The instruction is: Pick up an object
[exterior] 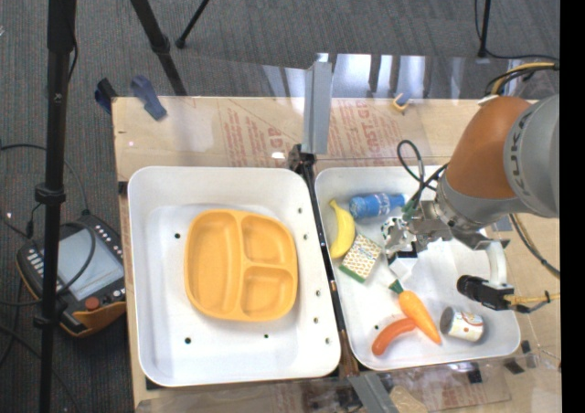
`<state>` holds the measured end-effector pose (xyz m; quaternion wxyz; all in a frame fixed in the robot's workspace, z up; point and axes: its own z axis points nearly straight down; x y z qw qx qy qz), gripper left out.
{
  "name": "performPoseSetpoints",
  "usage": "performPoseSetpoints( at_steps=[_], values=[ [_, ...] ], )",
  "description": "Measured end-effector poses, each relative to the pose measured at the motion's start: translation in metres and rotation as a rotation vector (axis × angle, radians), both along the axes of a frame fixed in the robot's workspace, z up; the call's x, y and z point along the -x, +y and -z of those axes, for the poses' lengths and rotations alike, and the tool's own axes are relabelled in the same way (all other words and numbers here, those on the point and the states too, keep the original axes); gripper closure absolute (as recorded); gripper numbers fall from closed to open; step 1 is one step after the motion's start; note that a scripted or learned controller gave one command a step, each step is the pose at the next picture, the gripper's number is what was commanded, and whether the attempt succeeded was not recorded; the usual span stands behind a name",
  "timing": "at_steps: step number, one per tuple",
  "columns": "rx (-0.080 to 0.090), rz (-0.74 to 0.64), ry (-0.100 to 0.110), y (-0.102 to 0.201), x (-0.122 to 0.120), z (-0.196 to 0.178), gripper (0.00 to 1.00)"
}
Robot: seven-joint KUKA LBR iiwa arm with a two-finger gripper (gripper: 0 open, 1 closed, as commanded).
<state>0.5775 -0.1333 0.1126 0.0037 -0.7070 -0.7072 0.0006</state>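
Observation:
My gripper [400, 239] hangs low over the middle of the right bin [508, 329], below the arm's orange band [483, 151]. Just left of it lies a small checkered box [361, 259]. A yellow banana [342, 228] lies by the bin's left wall, and a blue bottle [375, 206] lies on its side behind the gripper. In front of the gripper an orange carrot [418, 312] lies aslant, beside a curved red-orange piece [394, 335]. A small white can [462, 324] lies at the front right.
The left bin [155, 210] holds a yellow divided plate [242, 265]. A grey upright post [317, 110] stands behind the seam between the bins. A black cable part [483, 291] sticks out on the arm's right side, over the right bin.

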Motion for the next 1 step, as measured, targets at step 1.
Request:
performPoseSetpoints(
  at_steps=[1],
  values=[
    [0.004, 0.116, -0.002, 0.0269, -0.0212, -0.0856, 1.0]
  ],
)
